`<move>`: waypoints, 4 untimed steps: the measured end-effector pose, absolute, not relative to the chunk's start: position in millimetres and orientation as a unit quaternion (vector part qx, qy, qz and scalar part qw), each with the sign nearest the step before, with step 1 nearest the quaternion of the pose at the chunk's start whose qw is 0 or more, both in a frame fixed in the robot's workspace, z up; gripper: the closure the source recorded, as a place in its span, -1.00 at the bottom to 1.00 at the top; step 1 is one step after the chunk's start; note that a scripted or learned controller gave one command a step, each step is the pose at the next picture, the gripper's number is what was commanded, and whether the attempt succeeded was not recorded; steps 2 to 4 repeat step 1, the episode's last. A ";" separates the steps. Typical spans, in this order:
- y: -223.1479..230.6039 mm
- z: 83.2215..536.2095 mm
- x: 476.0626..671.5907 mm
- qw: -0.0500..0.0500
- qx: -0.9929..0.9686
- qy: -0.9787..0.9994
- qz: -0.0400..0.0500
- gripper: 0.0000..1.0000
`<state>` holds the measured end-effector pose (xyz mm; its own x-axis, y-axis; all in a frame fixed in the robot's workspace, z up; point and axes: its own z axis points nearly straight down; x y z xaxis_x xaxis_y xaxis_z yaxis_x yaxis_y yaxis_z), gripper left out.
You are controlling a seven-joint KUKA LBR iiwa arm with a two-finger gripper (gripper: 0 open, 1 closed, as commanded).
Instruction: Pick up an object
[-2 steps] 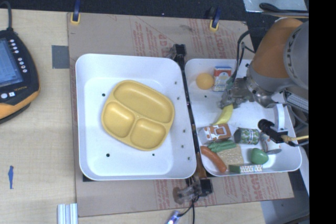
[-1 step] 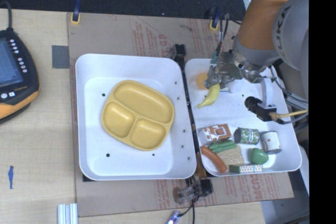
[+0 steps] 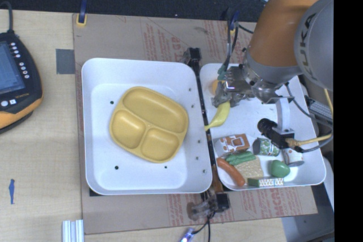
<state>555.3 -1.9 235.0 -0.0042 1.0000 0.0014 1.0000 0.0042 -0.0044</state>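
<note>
Yellow banana (image 3: 220, 115), slim, curved, hanging tilted, top pinched in gripper (image 3: 226, 94) fingers, over right bin (image 3: 309, 178)

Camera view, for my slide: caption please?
Gripper low over a yellow banana in the right bin.

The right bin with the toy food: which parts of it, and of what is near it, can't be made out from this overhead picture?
- Right bin: its upper right part lies under the arm.
- Banana: its top end is covered by the gripper; whether it is held cannot be told.
- Small packets: print too small to read.
- Handheld controller: cut off by the left edge.
</note>
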 end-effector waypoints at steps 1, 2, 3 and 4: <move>65.8 235.0 494.8 0.001 -0.704 -0.710 0.002 1.00; 65.8 235.0 494.8 0.001 -0.704 -0.710 0.002 1.00; 65.8 235.0 494.8 0.001 -0.704 -0.710 0.002 1.00; 65.8 235.0 494.8 0.001 -0.704 -0.710 0.002 1.00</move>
